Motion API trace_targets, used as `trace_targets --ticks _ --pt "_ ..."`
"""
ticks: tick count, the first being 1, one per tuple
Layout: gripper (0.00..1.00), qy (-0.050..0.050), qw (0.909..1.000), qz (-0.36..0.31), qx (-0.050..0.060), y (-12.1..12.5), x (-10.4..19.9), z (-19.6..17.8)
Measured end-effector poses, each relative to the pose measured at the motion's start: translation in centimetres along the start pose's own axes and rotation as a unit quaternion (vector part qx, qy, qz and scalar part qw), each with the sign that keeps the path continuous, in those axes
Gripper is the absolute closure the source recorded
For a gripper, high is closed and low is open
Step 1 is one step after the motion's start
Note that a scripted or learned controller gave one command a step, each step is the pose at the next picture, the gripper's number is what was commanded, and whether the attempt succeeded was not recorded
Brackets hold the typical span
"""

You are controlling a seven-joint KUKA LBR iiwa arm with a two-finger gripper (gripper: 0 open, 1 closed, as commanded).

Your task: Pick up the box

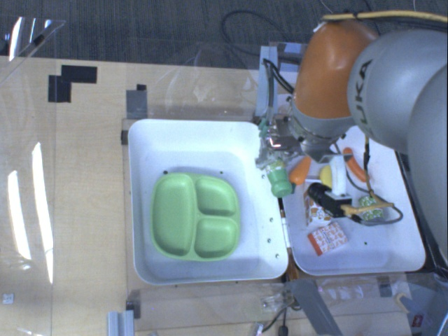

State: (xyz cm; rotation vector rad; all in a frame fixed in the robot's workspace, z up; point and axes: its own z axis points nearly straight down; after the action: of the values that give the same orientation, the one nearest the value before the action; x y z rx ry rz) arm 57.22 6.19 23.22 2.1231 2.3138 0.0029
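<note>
1. Tabletop [77, 208]: a pale, matt wood-grain surface. It carries two shallow white bins side by side, and an L-shaped black mark [70, 81] sits in the upper left of the frame.
2. Left bin [196, 142]: smooth white plastic with rounded corners and sloping walls, at the centre of the frame.
3. Green plate [196, 215]: a glossy, rounded-square moulded plate divided into three compartments, one long at the left and two smaller at the right. It lies flat on the floor of the left bin.
4. Right bin [381, 250]: the same white plastic, at the right of the frame, partly covered by the arm.
5. Box [327, 239]: a small flat carton with red-and-white print. It lies tilted on the floor of the right bin, in the lower right of the frame, well apart from the claw.
6. Orange carrot-shaped piece [301, 170]: smooth and tapered, in the upper left of the right bin.
7. Arm [402, 82]: a smooth grey rounded casing with a glossy orange band [329, 68], in the upper right of the frame.
8. Claw [274, 149]: a metallic assembly over the divide between the bins. Whether it is spread or pressed together cannot be told.
9. Green cup-shaped piece [281, 181]: a small plastic cylinder just below the claw in the frame. Contact between the two cannot be told.
</note>
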Motion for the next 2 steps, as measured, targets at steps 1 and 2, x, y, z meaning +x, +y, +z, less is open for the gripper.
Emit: trace_targets --ticks 1,2 --pt "1.00 0.000 0.9912 -0.132 -0.002 -6.1 -2.1 -0.8" --pt "1.00 -0.001 0.9990 -0.044 -0.003 1.5 -4.7 -10.4"
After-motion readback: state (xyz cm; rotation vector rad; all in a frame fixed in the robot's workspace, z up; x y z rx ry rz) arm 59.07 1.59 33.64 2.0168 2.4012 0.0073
